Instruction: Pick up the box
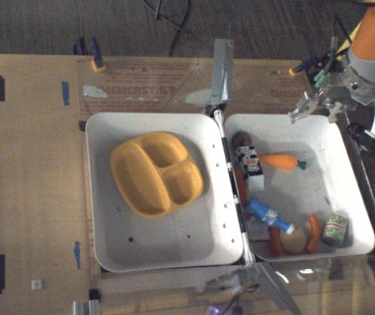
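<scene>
With its fingers spread and empty above the right bin's (345,195) far right corner, the gripper (317,107) should descend squarely over the cow-patterned box (249,163) at the bin's left wall.

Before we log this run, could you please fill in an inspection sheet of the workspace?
Surface: two white bins, left bin and right bin, on a bench.
Job's things: box by the right bin's left wall.
Clutter: carrot, blue bottle, can in the right bin; yellow tray in the left.
Grippers: gripper above the right bin's far rim, apart from the box.
Cables: black cable on the floor beyond the bench.
Surroundings: dark floor.
</scene>
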Controlling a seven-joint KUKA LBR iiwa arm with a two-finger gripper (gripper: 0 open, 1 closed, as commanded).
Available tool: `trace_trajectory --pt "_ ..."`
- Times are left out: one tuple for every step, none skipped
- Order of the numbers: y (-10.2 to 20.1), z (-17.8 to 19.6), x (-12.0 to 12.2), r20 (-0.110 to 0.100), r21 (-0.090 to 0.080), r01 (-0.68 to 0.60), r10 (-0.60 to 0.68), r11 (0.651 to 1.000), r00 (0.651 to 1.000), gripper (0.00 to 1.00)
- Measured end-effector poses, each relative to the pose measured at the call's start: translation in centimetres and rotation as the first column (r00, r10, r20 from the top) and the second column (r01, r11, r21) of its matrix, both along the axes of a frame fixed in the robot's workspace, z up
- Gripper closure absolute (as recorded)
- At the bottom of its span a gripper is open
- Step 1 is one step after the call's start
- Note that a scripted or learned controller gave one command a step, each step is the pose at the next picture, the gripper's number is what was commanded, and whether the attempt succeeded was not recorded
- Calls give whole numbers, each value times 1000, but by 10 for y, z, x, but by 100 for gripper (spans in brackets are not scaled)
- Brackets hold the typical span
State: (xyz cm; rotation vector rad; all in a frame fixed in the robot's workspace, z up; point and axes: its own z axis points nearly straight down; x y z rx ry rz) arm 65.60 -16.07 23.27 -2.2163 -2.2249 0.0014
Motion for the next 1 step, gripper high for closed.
trace_trajectory --pt "-35 -139 -108 -3 7 41 -41 999 999 0"
